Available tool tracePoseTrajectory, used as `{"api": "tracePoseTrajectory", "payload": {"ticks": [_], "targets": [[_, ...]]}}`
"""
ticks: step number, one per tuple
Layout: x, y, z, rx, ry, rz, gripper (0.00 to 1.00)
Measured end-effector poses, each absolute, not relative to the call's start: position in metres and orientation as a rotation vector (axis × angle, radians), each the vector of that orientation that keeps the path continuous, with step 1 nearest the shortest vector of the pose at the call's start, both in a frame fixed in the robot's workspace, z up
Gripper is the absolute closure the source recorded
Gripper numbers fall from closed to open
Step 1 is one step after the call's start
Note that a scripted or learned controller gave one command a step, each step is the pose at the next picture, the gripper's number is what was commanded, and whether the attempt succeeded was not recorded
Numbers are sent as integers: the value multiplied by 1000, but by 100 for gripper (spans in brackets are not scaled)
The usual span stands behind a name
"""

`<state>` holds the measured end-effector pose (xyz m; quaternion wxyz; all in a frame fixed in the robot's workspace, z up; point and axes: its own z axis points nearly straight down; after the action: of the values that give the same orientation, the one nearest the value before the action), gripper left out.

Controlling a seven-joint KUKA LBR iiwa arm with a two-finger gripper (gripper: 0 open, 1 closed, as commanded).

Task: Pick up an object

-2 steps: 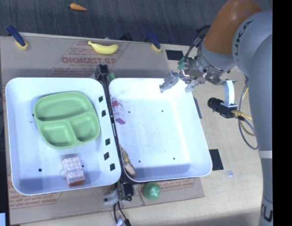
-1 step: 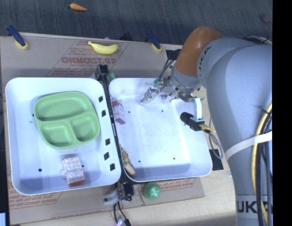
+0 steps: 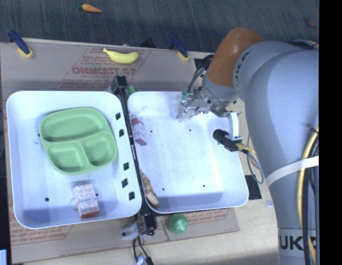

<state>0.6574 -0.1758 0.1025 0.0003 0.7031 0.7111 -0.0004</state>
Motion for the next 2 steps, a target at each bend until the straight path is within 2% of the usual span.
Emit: {"api": "tracePoseTrajectory", "payload": {"ticks": [1, 2], "targets": [[657, -133, 190, 2216, 2228, 3, 100], [657, -133, 189, 2217, 2229, -1, 0]]}}
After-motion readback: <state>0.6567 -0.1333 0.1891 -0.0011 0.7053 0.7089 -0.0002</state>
